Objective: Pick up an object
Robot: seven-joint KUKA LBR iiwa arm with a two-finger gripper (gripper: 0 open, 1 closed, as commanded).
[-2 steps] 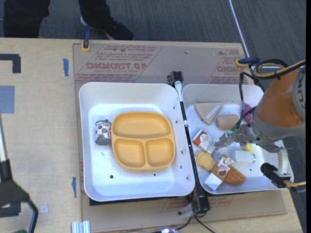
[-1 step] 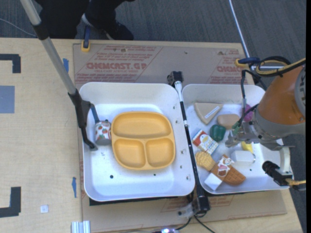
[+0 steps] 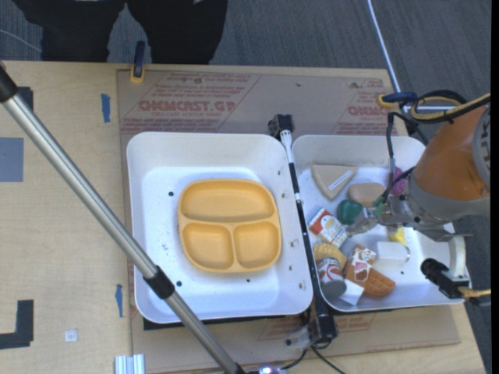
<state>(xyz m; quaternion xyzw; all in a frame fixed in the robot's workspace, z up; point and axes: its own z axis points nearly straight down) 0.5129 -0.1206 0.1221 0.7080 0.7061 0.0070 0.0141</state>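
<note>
The right bin (image 3: 437, 294) holds several small objects. Among them are a pale wedge (image 3: 334, 179), a tan round piece (image 3: 365, 193), a green ball-like item (image 3: 348, 209), a red-and-white packet (image 3: 327, 226), a yellow piece (image 3: 328, 250), a red can (image 3: 330, 269), a brown bread-like piece (image 3: 376, 285) and a white block (image 3: 391, 252). My gripper (image 3: 368, 221) reaches in from the right and sits low over the bin's middle, just right of the green item and below the tan piece. Nothing shows as lifted.
The left bin (image 3: 148, 209) carries a yellow divided plate (image 3: 230, 224). A grey pole (image 3: 93, 201) crosses the left side diagonally. A black clamp (image 3: 281, 125) sits between the bins at the back. Cables (image 3: 413, 104) hang near the arm's orange band (image 3: 460, 162).
</note>
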